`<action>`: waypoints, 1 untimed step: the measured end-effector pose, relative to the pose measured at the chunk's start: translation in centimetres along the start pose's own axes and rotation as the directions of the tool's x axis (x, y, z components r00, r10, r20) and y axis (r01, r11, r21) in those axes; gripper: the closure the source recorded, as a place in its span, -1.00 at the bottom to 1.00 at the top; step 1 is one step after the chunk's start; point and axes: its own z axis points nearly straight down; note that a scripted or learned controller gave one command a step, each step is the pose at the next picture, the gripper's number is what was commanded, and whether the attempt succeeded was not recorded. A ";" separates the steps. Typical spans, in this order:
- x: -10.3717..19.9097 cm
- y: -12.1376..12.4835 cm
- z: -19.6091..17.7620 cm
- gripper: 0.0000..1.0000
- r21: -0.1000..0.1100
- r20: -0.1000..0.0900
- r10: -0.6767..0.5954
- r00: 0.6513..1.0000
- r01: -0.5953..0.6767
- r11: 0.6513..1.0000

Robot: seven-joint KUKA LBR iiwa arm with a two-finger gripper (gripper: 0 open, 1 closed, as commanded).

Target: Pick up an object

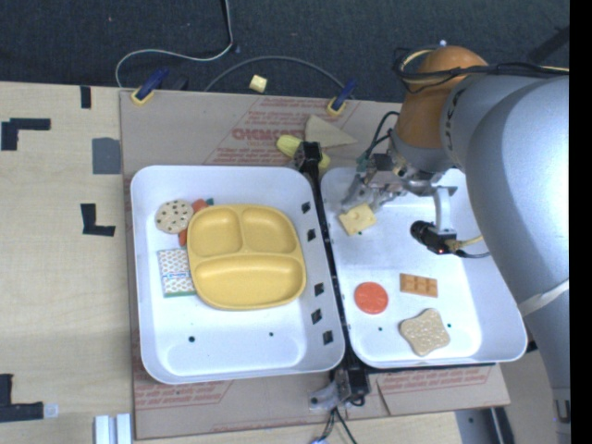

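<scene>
In the right bin [481,336], a pale yellow cheese block [357,219] sits near the far-left corner. My gripper [372,191] hovers directly over it, its tip touching or almost touching the block's top. Whether the block is gripped cannot be told from here. Nearer the front of the same bin lie a red disc [372,298], an orange cracker [418,285] and a slice of bread [425,331].
The left bin [231,354] holds a yellow divided plate [246,255], a cookie [173,215] and a checked wafer [174,271]. A black divider [322,248] runs between the bins. Behind them lie a yellow piece [289,143] and a small cube [258,83].
</scene>
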 end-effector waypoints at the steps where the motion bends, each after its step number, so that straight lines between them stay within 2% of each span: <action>1: 7.3 -1.1 -9.6 1.00 -0.007 -0.006 -0.007 1.000 0.007 1.000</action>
